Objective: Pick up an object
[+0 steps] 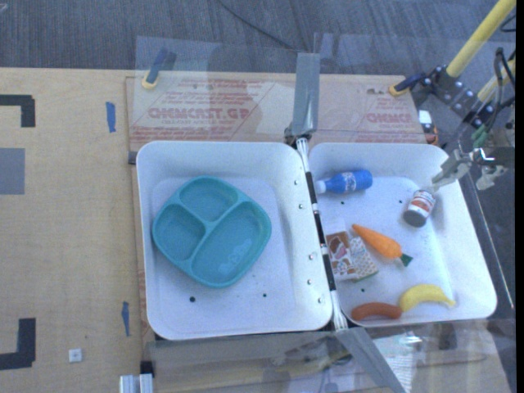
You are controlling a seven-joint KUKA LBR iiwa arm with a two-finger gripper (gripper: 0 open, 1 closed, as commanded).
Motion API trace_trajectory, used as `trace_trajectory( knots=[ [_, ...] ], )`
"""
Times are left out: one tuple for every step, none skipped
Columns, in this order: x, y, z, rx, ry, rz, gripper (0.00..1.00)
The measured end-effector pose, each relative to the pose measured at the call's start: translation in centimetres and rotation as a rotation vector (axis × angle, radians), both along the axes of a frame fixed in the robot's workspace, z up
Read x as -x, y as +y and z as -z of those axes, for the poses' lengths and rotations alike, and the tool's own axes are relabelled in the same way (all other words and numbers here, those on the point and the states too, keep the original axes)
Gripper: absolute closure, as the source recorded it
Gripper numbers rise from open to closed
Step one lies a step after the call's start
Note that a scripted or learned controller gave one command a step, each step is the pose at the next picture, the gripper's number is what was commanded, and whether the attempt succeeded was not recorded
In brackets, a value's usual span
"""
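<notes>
Tabletop (74, 219) carries two bins. Pincer (460, 164) hovers over right bin (479, 260) far corner; open or closed, cannot tell. Nothing held. Can (419, 208) just below-left of pincer, closest; bottle (344, 182) further left. Pick not yet done: descent, grasp, lift remain.

teal divided plate (212, 231) in left bin (155, 301), wooden bench (65, 244)

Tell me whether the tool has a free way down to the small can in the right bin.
Probably yes: the tool sits just up-right of the small can, which lies apart from the carrot with nothing over it.
</notes>
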State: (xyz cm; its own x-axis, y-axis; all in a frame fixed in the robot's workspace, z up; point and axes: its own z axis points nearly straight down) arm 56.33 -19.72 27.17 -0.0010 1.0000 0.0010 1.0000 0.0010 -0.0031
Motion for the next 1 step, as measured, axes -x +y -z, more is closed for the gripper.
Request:
trace_trajectory(
  knots=[
    [-0.24, -0.67, 17.75, 0.001, -0.004, -0.212, 0.0]
  ],
)
